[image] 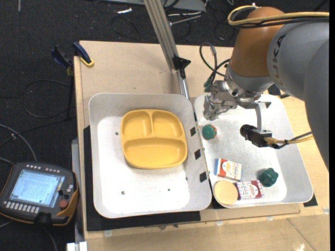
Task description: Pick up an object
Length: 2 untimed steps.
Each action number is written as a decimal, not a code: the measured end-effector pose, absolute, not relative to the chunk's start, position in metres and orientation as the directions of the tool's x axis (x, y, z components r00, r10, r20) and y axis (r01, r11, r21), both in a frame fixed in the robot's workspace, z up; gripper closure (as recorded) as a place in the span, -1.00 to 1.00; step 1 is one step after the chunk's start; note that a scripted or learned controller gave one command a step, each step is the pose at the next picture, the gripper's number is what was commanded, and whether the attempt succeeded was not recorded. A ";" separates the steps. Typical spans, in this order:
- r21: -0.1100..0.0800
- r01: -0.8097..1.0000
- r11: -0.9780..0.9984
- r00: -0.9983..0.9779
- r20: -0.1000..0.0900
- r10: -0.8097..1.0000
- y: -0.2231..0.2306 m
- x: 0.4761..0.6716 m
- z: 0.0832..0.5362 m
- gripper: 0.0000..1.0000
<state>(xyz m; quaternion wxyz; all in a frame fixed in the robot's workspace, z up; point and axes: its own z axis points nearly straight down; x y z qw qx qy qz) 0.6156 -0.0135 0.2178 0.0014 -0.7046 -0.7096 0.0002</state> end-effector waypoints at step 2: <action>-0.003 1.000 0.008 -0.008 0.001 1.000 0.074 0.577 0.226 1.00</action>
